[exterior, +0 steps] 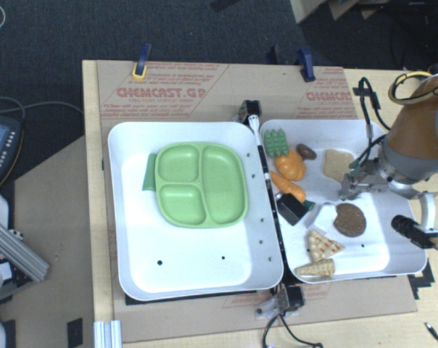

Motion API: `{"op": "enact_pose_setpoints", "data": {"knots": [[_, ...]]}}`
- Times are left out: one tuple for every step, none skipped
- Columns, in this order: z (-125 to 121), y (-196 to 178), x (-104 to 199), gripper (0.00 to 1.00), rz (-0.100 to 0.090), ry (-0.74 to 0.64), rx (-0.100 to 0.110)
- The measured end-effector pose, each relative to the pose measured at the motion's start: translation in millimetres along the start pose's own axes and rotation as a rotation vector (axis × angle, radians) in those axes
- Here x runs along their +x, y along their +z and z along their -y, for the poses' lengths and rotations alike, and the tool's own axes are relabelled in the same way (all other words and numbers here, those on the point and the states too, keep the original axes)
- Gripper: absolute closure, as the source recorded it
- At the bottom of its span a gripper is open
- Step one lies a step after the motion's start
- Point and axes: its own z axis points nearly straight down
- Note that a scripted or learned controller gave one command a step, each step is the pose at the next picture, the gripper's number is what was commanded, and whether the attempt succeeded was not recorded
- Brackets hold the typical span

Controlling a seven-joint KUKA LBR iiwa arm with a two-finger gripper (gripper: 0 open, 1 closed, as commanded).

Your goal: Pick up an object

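1. The worktop (103, 194) carries two shallow white bins side by side, the left bin (132, 252) and the right bin (378, 259), touching along a middle seam.
2. In the left bin sits a green divided plate (201, 184), three compartments, lying flat toward the far half of the bin.
3. The right bin has all the small stuff. Along its left wall there's a green studded block (276, 142) at the far end, then an orange carrot-looking toy (288, 175) just nearer, and a black block (292, 209) nearer still.
4. A small brown oval piece (306, 151) lies just right of the green block, and a tan bread-like slice (336, 164) sits further right.
5. A round brown cookie (349, 220) lies around the middle of the right bin, with two beige waffle-patterned pieces (321, 256) at the near edge.
6. The arm (416, 140) comes in from the right, orange band on show. The pincer (352, 187) hangs low in the right bin, between the bread slice and the cookie.
7. Honestly can't tell whether the pincer is open or closed, or whether it has anything.
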Motion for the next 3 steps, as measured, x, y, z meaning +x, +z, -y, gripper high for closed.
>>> {"op": "enact_pose_setpoints", "data": {"knots": [[0,-44,4,1.0,0.002,-0.002,-0.005],[-9,-106,3,1.0,0.003,-0.002,-0.008],[-10,-131,3,1.0,0.002,-0.002,-0.005]]}}
